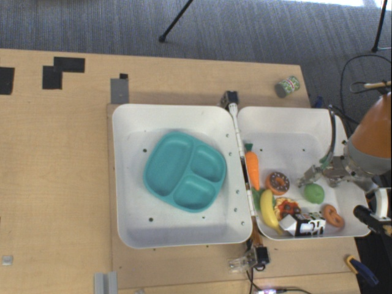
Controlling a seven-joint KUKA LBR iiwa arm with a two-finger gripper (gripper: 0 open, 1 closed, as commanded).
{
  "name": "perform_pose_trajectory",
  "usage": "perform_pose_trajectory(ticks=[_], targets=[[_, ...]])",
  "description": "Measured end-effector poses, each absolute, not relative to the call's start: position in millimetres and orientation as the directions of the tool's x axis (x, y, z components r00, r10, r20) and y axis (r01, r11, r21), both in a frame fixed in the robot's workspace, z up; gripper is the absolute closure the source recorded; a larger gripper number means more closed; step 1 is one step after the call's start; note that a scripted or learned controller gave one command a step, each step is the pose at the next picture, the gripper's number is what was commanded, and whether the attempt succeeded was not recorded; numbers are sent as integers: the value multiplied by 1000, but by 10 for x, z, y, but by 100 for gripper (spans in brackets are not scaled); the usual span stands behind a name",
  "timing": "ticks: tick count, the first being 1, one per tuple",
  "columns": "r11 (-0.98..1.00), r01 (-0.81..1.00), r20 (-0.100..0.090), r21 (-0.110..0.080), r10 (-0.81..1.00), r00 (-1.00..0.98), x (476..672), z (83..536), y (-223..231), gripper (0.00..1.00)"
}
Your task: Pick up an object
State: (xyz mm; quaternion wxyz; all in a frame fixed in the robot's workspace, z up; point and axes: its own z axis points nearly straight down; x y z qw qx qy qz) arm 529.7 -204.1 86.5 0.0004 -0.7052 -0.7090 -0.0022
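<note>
The left bin [128, 182] holds a big teal plate [185, 170] with three sections. The right bin [288, 124] has toy food at its 6 o'clock end. A carrot [252, 168] lies at 9 o'clock, above a banana [267, 208]. A green ball [315, 193] sits near 4 o'clock. The gripper [310, 175] is just above the ball, at its 11 o'clock. Its fingers look spread and hold nothing. A small donut [334, 215] lies at 5 o'clock.

Arm [373, 136]: orange domed band over grey wrist, metal-look gripper [315, 173] assy, thin black cable alongside.
</note>
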Motion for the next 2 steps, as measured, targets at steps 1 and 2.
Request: perform_pose_trajectory(ticks=[1, 2], targets=[[4, 1000, -1, 10, 1000, -4, 4898, 873, -1169, 0], [5, 1000, -2, 14, 1000, -5, 4916, 984, -1172, 100]])
